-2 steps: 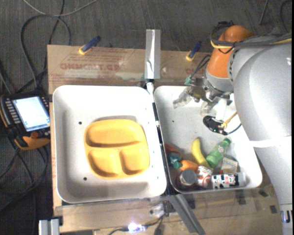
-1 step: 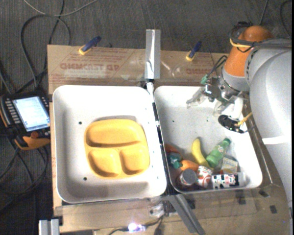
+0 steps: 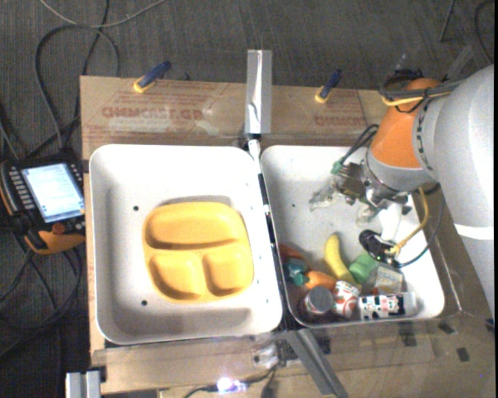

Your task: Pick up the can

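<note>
Camera view: arm in from right, gripper [image 3: 330, 191] low over upper part of right bin [image 3: 303, 168], above bare floor; can't tell if jaws open or closed, nothing seen between them. Can [image 3: 319, 302] lies at right bin's near edge, next to black-and-white carton [image 3: 383, 305], well apart from gripper. Banana [image 3: 337, 256] and green block [image 3: 363, 269] just behind. Left bin [image 3: 116, 172] holds yellow divided tray [image 3: 199, 249].
</note>
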{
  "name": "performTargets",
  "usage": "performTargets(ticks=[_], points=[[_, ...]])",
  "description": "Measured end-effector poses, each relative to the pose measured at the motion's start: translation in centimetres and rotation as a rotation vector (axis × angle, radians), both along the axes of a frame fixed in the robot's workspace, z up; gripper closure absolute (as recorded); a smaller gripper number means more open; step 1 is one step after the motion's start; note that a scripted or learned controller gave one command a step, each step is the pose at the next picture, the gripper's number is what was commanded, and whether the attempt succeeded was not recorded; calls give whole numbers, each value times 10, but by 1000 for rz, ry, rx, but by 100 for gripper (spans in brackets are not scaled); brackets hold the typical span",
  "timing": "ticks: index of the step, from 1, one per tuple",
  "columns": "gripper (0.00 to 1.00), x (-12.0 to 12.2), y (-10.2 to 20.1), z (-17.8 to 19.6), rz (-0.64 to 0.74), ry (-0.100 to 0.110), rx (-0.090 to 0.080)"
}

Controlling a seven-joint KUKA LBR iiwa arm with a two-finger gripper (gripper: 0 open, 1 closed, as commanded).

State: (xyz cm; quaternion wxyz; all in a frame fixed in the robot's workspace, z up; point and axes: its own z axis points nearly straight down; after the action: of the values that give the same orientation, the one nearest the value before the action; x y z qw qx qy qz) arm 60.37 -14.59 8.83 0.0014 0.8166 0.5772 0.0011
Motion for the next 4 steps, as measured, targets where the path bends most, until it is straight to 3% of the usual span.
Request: performTargets(ticks=[1,2,3,4], points=[[0,27,-48,0,-57,-3,0],[100,28,-48,11,-55,-4,-4],[100,11,-56,148,230,5,-3],[100,39,-42,196,304,5,-4]])
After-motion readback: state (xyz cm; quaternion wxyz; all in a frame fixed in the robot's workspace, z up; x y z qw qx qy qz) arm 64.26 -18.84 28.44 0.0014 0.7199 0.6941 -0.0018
